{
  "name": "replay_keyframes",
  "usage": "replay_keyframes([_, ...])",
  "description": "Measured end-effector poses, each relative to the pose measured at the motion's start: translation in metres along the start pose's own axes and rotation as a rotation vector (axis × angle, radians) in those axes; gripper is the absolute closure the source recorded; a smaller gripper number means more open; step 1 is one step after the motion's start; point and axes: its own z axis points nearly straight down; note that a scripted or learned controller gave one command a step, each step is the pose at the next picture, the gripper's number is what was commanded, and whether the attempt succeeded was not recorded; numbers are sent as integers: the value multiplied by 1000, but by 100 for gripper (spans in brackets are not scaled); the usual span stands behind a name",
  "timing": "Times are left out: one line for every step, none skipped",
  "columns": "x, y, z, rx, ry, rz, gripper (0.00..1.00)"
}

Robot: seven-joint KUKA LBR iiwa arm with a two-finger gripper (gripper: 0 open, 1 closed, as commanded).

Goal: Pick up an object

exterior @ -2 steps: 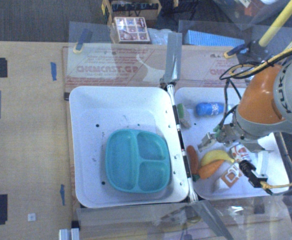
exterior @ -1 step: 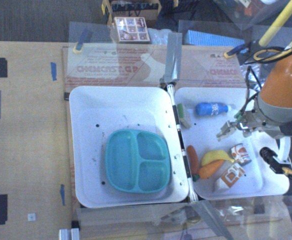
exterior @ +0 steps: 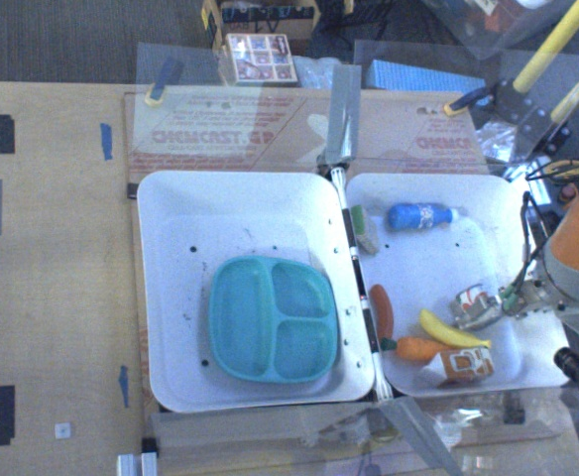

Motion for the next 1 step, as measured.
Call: replay_keyframes([-3,0,-11,-4,-6,5,100])
